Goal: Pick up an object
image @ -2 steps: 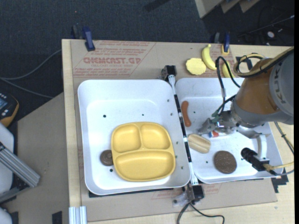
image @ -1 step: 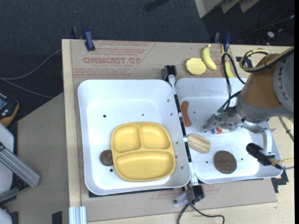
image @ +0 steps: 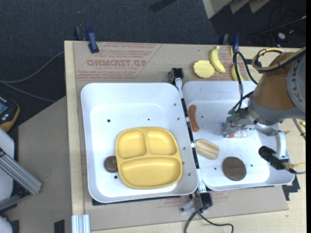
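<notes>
Looking down from the camera view, the gripper sits low over the middle of the right bin. Whether the claw is spread or closed cannot be told from this angle. A small patch of red and blue shows just beneath it, too blurred to name.

No object is visibly held, so the step in hand appears to be settling on a target. The likeliest candidates lie in this bin. The tan roll is near the gripper, towards the divider. The brown disc is near the front wall, and the orange sausage runs along the divider side.

The roll seems the best choice, as it stands proud of the floor and apart from its neighbours. Centring the claw across its short side before descending should give a firm hold. The flat disc offers little to pinch, and the divider wall crowds the sausage.

The left bin holds a yellow plate, with a small brown round touching its left edge. A banana and a yellow piece rest on the bench behind the bins, well apart from the work.
</notes>
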`<state>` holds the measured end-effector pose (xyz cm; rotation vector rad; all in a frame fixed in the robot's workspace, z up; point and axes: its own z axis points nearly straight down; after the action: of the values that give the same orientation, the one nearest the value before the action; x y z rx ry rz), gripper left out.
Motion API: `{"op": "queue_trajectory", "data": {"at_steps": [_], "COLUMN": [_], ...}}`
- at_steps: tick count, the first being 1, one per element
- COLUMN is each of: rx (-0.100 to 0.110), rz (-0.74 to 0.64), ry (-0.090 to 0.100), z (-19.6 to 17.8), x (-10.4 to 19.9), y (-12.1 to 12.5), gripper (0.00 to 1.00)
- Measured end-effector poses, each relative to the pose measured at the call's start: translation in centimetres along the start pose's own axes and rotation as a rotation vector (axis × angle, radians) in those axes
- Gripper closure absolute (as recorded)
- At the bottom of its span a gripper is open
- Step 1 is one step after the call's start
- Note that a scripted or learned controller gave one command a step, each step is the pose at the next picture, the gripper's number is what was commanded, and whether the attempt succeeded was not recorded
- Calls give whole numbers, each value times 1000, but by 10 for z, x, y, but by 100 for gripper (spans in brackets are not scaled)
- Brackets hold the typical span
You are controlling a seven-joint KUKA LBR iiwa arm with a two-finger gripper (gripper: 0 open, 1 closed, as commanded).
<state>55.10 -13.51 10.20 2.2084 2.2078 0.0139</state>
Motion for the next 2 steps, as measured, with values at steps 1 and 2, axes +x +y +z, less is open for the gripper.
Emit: {"op": "queue_trajectory", "data": {"at_steps": [1, 2], "rx": [3, 26], "rz": [1, 6], "ry": [1, 8], "z": [1, 17], "x": [0, -57], "y": [-1, -69], "gripper": [0, 0]}}
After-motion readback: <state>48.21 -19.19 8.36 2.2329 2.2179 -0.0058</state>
